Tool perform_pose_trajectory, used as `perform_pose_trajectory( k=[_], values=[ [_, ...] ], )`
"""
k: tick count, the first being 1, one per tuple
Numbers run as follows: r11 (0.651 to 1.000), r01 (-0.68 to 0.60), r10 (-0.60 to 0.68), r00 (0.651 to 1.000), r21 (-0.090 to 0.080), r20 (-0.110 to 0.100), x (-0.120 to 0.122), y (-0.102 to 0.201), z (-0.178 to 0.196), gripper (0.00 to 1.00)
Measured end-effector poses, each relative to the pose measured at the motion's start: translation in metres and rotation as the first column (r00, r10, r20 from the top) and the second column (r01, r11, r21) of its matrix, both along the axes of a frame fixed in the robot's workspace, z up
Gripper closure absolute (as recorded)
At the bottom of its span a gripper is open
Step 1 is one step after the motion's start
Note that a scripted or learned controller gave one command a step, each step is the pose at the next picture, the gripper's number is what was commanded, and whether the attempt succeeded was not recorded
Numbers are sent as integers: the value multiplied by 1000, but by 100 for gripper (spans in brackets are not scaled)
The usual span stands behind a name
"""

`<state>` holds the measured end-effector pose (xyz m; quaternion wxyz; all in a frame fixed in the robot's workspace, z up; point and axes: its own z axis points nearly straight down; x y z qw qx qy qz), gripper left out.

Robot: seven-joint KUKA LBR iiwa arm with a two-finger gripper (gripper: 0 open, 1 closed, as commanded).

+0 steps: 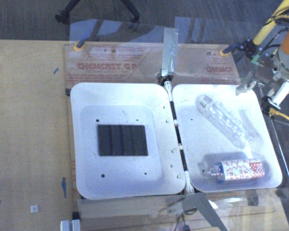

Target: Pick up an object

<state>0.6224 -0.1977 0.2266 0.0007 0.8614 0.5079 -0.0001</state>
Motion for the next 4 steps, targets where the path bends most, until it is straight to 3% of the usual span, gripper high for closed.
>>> perform_pose_trajectory(
  k=[1, 2, 3, 4],
  values=[
    [998, 70, -70, 998, 1, -1, 11, 69, -95, 0],
    [953, 303, -303, 953, 0, -1, -17, 6, -63, 0],
    [783, 622, -622, 783, 1, -7, -97, 63, -46, 0],
    [915, 404, -404, 915, 6, 11, -113, 68, -138, 0]
  ],
)
